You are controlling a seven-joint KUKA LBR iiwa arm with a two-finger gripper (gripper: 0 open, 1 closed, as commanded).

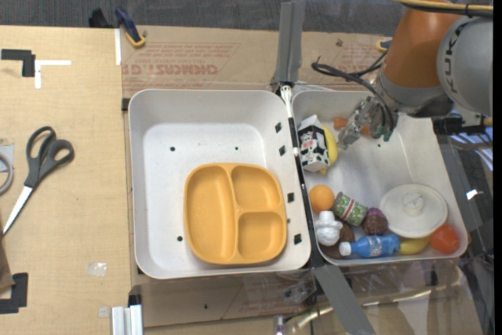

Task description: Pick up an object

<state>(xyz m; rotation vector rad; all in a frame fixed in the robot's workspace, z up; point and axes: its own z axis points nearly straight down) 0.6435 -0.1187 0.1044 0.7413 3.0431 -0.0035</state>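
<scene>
One milk carton (314, 147) lies just left of the tool (362, 124) — fingers apart, gripping nothing.

Right bin (451, 169), candidate objects: black-and-white patterned carton (313, 146) at left wall, tilted, a yellow item (332, 148) touching its right side. Orange ball (321, 197) below it. Green-labelled can (350, 209) on its side. Dark purple item (376, 221). White lidded bowl (412, 209). Blue bottle (372, 247) lying flat along front wall. Red ball (444, 238) in front right corner.
</scene>
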